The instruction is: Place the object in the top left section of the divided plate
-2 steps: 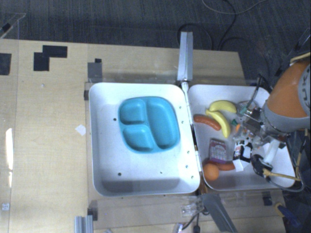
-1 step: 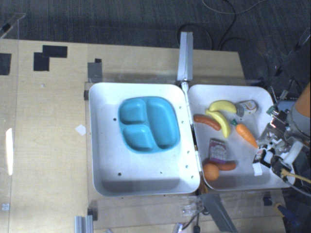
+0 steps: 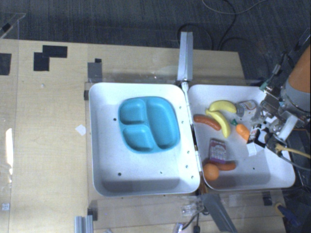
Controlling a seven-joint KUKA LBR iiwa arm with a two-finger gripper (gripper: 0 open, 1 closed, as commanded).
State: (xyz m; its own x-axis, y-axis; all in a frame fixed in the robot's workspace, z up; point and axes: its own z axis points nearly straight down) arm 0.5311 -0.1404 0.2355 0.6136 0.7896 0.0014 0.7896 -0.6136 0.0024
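Orange ball [image 3: 210, 171] sits nearest, front of right bin [image 3: 277, 176]. Hand [image 3: 262, 130] low by small carrot [image 3: 242, 130]; can't tell its state. Pick step; next needs grasp, carry to plate [image 3: 147, 124] top-left section. Count: two sausages, one banana [image 3: 221, 113], one plate.

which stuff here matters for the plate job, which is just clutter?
In play:
divided plate, left bin
pincer, right bin

Lying about, right bin (target object unclear):
bananas
sausage
carrot
orange
purple packet
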